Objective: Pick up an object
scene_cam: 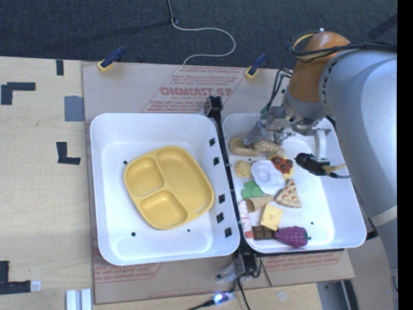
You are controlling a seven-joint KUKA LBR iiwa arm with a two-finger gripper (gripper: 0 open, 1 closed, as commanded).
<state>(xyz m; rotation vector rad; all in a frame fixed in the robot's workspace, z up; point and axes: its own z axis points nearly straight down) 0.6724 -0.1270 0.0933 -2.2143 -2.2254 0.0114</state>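
Toy food (271, 192) lay heaped in the right bin (342, 218), a yellow tray (169, 186) in the left; the hand (266, 129) hung over the heap's far end, its grip unreadable

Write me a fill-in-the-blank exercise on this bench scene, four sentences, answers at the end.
1. The yellow divided tray lies in the ____ bin.
2. That tray has ____ compartments.
3. The purple grapes lie at the right bin's ____ edge.
4. The claw hovers over the ____ end of the right bin, above the toy food pile.

Answers: left; three; near; far
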